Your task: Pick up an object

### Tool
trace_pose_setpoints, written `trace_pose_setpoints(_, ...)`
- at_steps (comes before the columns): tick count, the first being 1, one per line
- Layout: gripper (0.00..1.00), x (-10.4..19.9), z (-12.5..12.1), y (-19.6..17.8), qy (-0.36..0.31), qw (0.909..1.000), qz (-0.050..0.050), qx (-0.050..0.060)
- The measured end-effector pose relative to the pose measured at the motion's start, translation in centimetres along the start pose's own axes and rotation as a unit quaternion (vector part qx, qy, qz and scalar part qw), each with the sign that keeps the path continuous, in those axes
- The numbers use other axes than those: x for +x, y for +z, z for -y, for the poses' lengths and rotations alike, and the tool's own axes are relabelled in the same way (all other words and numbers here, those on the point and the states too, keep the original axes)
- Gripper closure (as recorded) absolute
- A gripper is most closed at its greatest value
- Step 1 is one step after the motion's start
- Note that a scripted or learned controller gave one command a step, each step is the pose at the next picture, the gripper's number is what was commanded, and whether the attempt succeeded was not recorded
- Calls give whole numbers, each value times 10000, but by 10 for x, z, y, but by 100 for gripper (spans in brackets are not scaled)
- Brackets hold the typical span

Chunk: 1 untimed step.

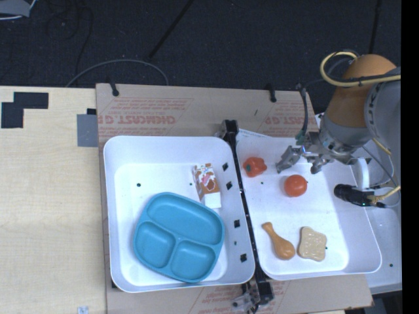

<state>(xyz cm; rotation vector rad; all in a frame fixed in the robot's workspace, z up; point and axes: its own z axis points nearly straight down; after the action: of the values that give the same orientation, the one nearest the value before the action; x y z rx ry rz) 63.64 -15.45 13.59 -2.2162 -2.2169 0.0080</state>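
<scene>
Four items lay in the right bin (366, 241). Hand (302, 161) hung spread, grasping nothing, just above the tomato (296, 186). Best approach: centre over tomato, descend straight, close gently so it didn't roll.

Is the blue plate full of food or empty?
Empty. All three sections of the blue plate show bare blue. It lies flat in the left bin, beside a small snack packet.

Bare floor between tomato (295, 186) and toast (312, 244) (right bin)

Pincer (302, 159) spread above a tomato (295, 185), right bin (366, 250), possibly a pepper (255, 167) nearby
</scene>
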Motion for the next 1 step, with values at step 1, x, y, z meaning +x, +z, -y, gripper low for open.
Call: trace_pose_setpoints(1, 0, 1, 0, 50, 0, 10000, 3, -19)
